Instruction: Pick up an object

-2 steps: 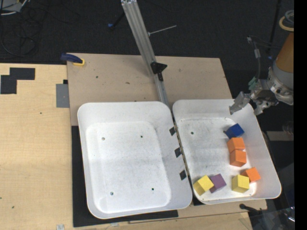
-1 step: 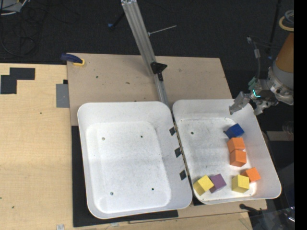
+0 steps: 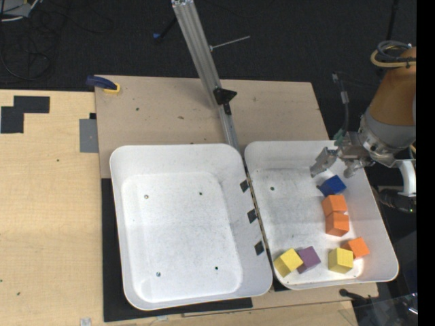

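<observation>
Step judged: approach, nothing lifted yet. Gripper (image 3: 331,160) hung over right bin (image 3: 285,156), near far edge, just above blue block (image 3: 332,185); fingers seen spread, nothing between them. Next move judged: descent onto blue block, closure required. Right bin holds blue block, orange blocks (image 3: 336,214), yellow cubes (image 3: 289,260), purple block (image 3: 309,257). Left bin (image 3: 129,160) alongside.

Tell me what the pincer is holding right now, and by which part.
Nothing visibly held. The pincer hangs over the right bin, just above the blue block, which still lies on the bin floor.
</observation>
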Available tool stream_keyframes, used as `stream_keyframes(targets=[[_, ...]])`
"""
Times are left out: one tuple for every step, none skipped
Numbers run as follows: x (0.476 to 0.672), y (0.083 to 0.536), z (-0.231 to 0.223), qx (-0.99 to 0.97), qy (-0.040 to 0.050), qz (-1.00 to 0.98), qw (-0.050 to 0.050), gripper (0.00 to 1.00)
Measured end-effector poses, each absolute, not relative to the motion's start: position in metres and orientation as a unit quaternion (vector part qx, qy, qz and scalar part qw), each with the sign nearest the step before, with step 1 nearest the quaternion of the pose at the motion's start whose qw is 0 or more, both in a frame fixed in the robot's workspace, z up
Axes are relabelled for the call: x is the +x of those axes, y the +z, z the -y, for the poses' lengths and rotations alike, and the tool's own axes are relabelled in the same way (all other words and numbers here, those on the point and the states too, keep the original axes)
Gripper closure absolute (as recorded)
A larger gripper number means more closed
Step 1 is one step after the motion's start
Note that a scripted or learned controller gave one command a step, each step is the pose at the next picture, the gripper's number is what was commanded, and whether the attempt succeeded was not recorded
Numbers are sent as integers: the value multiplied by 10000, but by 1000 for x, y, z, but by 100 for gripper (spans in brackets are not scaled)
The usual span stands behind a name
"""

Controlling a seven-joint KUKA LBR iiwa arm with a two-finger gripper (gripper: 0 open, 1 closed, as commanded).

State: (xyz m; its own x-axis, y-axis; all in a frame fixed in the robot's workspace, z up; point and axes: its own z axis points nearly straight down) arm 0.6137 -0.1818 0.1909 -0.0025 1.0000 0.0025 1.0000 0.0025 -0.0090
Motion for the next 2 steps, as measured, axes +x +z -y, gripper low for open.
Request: stream_keyframes(targets=[[612, 139, 182, -7069, 24, 7073, 37, 0], [619, 120, 184, -7072, -57, 7069, -107, 0]])
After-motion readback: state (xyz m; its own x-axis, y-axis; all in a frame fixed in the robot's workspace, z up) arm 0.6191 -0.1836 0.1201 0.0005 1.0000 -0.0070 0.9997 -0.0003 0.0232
